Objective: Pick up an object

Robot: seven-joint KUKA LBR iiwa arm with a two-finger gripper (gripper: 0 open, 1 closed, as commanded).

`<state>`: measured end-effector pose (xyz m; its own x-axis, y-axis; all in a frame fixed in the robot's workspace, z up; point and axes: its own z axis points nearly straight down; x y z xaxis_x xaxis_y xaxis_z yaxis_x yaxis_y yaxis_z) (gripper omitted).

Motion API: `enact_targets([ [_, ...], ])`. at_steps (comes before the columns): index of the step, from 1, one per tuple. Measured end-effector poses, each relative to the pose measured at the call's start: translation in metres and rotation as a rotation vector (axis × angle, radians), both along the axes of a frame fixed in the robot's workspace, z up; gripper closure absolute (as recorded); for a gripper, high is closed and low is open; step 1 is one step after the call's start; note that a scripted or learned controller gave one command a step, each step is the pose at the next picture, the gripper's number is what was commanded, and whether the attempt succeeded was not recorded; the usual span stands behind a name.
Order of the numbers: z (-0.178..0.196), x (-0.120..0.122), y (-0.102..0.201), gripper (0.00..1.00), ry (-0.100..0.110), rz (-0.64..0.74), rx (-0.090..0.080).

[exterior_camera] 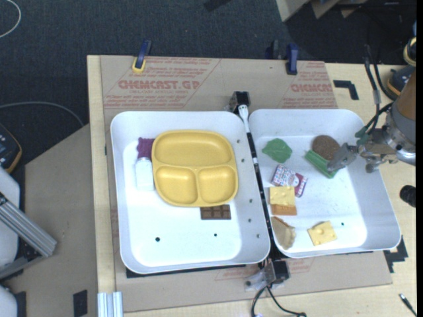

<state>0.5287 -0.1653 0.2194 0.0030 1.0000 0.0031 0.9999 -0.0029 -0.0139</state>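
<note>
Two shallow white bins sit side by side on the bench. The left bin [125,197] holds a yellow divided plate [195,167] in its upper middle, with a purple item [145,146] and a white bottle [143,174] tucked against the plate's left edge and a brown chocolate bar [216,212] touching its lower edge.

The right bin [373,203] carries more pieces: a green leaf-shaped toy [277,150] at upper left, a brown round piece [324,144] at upper centre, a green block [319,163] just below it, a red-and-white packet [289,179] near the middle, a yellow-and-orange cheese wedge [283,200] beneath that, a bread slice [284,232] at the lower left corner and a yellow holed cheese block [322,233] lower centre.

The gripper [339,160] reaches in from the right edge, its tip over the right end of the green block, beside the brown round piece. How far its fingers are spread, and whether they hold anything, cannot be told.
</note>
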Motion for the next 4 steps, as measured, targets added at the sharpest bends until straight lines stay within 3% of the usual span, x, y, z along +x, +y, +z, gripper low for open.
enact_targets([
  [1, 0.007, 0.003, 0.000, 0.00, -0.014, 0.003, -0.003],
  [2, -0.054, 0.005, 0.007, 0.00, -0.008, 0.003, 0.000],
  [4, -0.132, 0.004, 0.016, 0.00, -0.014, 0.003, 0.002],
])
